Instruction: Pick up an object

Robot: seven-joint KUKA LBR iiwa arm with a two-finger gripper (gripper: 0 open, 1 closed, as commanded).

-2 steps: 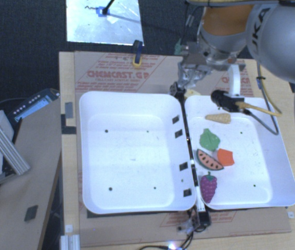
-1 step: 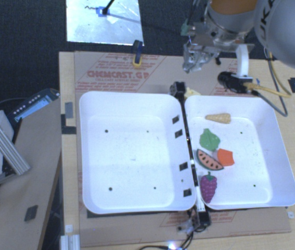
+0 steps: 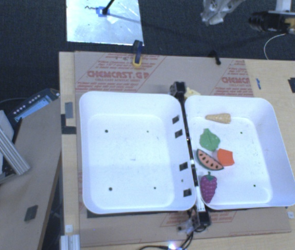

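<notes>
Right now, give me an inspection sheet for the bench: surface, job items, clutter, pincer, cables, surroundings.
Surface: bench bears left bin and right bin, side by side.
Job items: in the right bin, tan cone-shaped piece, green leaf, watermelon slice, orange block, purple grapes.
Clutter: yellow clip at the bench's far edge.
Pincer: pincer raised beyond the bench, away from the bins.
Cables: white cable at far right.
Surroundings: dark floor, shiny sheet.

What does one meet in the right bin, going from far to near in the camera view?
Beige cone-shaped piece → green leaf → orange block and watermelon slice, about level → purple grapes.
</notes>
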